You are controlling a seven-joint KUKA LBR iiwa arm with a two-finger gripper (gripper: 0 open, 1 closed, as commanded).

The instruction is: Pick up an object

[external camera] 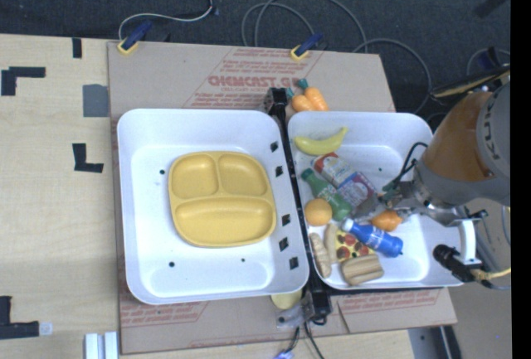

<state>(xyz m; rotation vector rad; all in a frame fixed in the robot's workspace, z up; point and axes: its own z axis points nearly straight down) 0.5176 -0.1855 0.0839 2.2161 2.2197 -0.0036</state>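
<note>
Plainly the gripper (397, 201) sits low in the right bin (415, 132) beside a small orange ball (387, 220) and blue bottle (375, 238), its grip impossible to judge, so the crowded toys could deflect it or slip away.

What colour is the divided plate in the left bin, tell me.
Yellow; the divided plate shows in the camera view.

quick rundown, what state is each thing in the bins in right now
yellow plate: lying flat in the left bin
banana: lying at the right bin's far side
blue bottle: on its side
orange ball: resting by the divider
gripper: down in the right bin
</note>
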